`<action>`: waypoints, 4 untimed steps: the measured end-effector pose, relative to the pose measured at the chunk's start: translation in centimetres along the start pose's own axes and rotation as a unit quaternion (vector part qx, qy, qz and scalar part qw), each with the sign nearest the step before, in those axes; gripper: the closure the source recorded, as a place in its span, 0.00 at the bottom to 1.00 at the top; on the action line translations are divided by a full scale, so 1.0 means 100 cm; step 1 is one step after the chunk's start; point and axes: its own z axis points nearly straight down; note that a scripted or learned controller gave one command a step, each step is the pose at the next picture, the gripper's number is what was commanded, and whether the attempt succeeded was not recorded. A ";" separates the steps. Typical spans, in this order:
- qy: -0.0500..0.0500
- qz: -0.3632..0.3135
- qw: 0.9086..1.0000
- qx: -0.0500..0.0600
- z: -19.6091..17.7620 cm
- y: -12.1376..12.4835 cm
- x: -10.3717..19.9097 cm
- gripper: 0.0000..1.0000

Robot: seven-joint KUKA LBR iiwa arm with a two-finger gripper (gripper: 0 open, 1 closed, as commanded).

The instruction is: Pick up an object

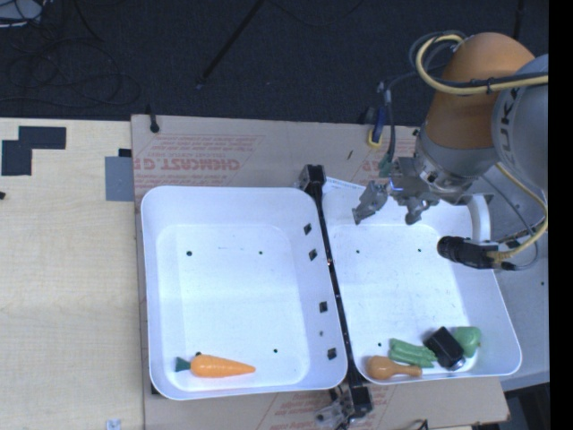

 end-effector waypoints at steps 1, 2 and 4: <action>-0.002 0.001 1.000 -0.012 -0.092 0.022 -0.003 0.00; -0.003 0.000 1.000 -0.017 -0.244 0.025 -0.025 0.00; 0.000 -0.001 1.000 -0.002 -0.124 0.026 0.048 1.00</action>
